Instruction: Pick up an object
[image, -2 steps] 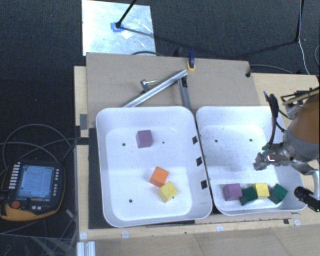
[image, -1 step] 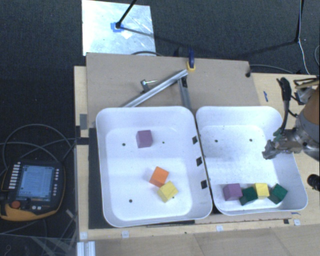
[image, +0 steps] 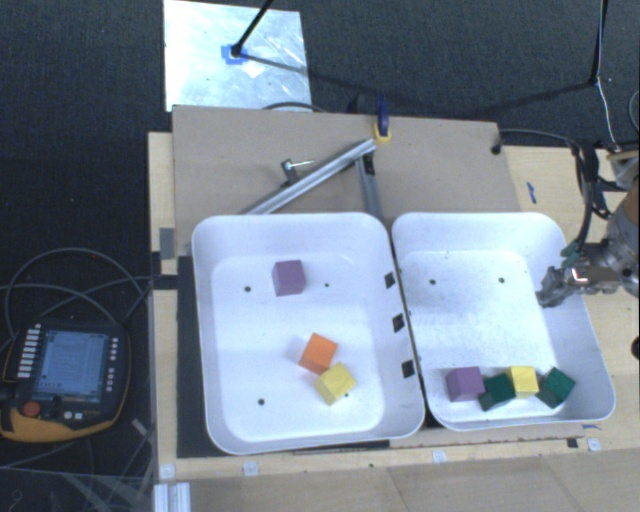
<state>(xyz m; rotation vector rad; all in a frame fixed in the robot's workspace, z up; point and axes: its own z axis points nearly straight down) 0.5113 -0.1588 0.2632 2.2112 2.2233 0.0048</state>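
Note:
The left bin (image: 215, 300) holds a purple cube (image: 288, 277) near its back, and an orange cube (image: 318, 351) touching a yellow cube (image: 336, 382) toward the front. Along the front wall of the right bin (image: 470, 235) lie a purple cube (image: 464, 382), a dark green cube (image: 496, 390), a yellow cube (image: 524, 379) and another dark green cube (image: 556, 385). My gripper (image: 556, 286) hangs over the right bin's right edge, well behind and above those cubes. Nothing shows between its tips.
A metal bar (image: 310, 178) lies slanted on the brown board behind the bins. A teach pendant (image: 62, 375) with cables sits on the floor at left. Black clips (image: 397, 322) join the two bins at their shared wall.

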